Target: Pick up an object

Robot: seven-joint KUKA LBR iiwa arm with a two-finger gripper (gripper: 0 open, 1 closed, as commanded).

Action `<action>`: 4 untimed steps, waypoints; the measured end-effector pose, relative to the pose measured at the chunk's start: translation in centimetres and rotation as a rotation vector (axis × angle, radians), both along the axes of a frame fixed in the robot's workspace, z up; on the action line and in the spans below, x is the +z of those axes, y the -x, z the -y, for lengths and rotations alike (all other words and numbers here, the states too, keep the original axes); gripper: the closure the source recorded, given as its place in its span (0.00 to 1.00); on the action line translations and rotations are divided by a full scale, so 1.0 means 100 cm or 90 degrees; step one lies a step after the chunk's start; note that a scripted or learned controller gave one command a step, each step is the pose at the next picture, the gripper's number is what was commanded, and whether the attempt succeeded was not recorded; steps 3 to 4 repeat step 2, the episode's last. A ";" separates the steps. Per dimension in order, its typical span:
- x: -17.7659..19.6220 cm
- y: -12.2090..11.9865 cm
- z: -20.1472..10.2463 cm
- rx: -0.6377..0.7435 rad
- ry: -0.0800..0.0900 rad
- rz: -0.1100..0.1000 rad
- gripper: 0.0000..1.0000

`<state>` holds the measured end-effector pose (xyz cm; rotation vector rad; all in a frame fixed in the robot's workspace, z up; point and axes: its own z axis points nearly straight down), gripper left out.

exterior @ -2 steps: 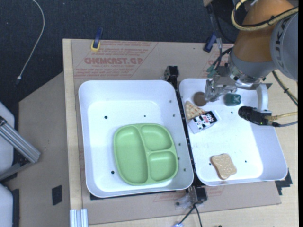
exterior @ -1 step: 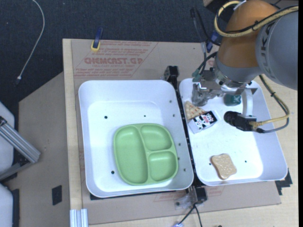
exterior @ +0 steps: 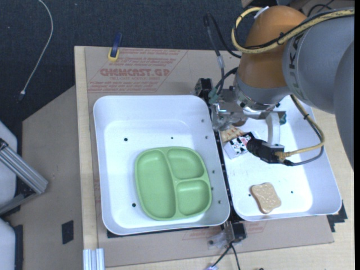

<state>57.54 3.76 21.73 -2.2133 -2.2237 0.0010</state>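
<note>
A tan toast-shaped piece lies at the front of the right bin. Near that bin's left wall sits a small white item with red and black marks, with a small tan piece just behind it. My gripper hangs low over the right bin's back left part, right above the small tan piece; the grey wrist and orange band hide much of it. A green divided plate rests in the left bin.
The wall between the two bins runs just left of the gripper. A black and yellow cable trails from the wrist across the right bin. A brown board lies under both bins, with a blue and yellow clip at its back edge.
</note>
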 end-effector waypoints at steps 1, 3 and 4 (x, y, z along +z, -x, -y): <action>-0.007 0.008 -0.054 0.001 0.000 -0.001 1.00; -0.007 0.007 -0.051 -0.002 0.001 0.000 0.00; -0.007 0.007 -0.051 -0.002 0.001 0.000 0.00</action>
